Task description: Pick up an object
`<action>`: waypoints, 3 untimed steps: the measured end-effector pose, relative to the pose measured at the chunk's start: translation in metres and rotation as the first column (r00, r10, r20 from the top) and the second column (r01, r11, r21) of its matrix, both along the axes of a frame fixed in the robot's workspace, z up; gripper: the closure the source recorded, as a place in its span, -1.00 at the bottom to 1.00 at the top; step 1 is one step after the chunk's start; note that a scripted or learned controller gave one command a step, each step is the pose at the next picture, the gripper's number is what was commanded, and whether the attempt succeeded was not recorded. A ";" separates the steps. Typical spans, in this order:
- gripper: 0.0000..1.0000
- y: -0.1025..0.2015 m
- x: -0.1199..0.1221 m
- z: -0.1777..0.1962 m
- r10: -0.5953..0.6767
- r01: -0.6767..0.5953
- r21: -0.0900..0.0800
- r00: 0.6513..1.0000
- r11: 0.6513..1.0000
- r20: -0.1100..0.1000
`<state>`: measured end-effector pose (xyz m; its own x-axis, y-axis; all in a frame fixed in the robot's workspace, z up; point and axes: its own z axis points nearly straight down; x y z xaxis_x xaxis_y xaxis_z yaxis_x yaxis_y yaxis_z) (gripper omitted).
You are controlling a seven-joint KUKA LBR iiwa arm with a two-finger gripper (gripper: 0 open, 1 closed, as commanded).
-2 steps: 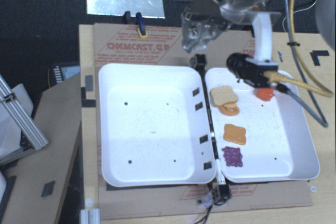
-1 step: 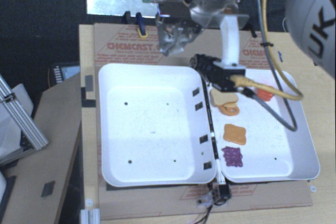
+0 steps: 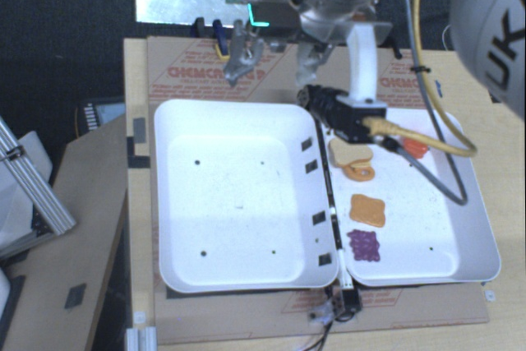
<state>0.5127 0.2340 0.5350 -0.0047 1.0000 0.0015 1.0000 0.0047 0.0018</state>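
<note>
Pincer [image 3: 273, 71] at 12 o'clock over desk, spread wide, holding nothing. Candidates in right bin [image 3: 460, 259], 4 o'clock: tan slice [image 3: 349, 152], orange square [image 3: 367, 210], purple cluster [image 3: 363, 245]. Risk: pieces lie flat, close to bin's 9 o'clock wall, so pincer may slip off or strike wall. Cardboard [image 3: 197, 71] print "CHEMC…", rest unclear; arm [image 3: 501, 53] shows "UK".
</note>
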 end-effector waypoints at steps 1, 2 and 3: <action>1.00 0.000 0.000 0.011 0.005 -0.005 0.002 1.000 1.000 0.003; 1.00 0.001 0.000 0.022 0.010 -0.010 0.003 1.000 1.000 0.004; -1.00 0.001 0.000 0.022 0.012 -0.012 0.002 1.000 1.000 0.003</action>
<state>0.5131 0.2347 0.5570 -0.0165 0.9999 0.0039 0.9999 0.0165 0.0050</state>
